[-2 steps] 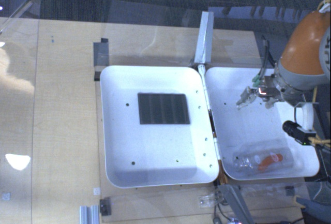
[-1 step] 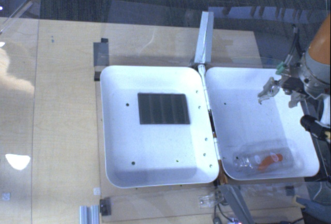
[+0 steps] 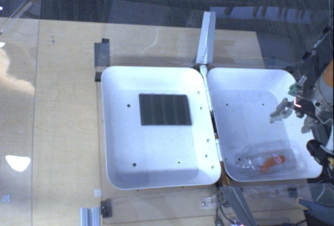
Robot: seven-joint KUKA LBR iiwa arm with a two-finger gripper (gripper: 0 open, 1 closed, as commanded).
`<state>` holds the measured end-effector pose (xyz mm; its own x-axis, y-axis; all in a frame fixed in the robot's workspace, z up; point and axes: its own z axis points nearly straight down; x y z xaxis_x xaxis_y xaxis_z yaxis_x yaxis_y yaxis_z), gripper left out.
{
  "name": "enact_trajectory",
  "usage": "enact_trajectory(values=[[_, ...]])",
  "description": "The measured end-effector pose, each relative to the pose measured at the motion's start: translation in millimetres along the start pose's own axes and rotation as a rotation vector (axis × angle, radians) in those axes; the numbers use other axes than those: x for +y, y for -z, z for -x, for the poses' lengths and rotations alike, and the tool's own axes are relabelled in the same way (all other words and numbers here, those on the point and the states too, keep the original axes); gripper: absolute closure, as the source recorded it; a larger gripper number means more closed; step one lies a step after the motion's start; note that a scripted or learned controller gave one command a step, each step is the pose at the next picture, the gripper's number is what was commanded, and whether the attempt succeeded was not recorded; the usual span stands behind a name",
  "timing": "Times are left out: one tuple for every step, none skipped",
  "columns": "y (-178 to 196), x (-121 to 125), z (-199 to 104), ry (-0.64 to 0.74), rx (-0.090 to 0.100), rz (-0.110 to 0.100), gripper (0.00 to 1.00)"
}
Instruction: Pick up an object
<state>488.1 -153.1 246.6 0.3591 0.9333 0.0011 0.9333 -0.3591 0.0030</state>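
Observation:
A clear plastic bottle [image 3: 263, 161] with an orange part inside lies on its side near the front wall of the right bin [image 3: 245, 89]. A dark grey ribbed rectangular pad [image 3: 165, 109] lies flat in the middle of the left bin [image 3: 117, 131]. My gripper [image 3: 291, 118] hangs over the right side of the right bin, above and behind the bottle and apart from it. Its fingers are spread open with nothing between them.
A metal divider bar [image 3: 205, 37] runs back from the seam between the bins. The bins rest on a wooden bench [image 3: 52, 115]. Clamps and cables [image 3: 229, 206] sit at the front edge below the right bin.

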Motion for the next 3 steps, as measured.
enact_trajectory(values=[[-3.0,9.7,25.2,-0.18,-0.001,0.002,0.0],[14.7,15.2,39.7,-0.667,-0.001,0.0,0.0],[-123.0,4.2,-15.0,-0.805,0.016,0.028,0.0]])
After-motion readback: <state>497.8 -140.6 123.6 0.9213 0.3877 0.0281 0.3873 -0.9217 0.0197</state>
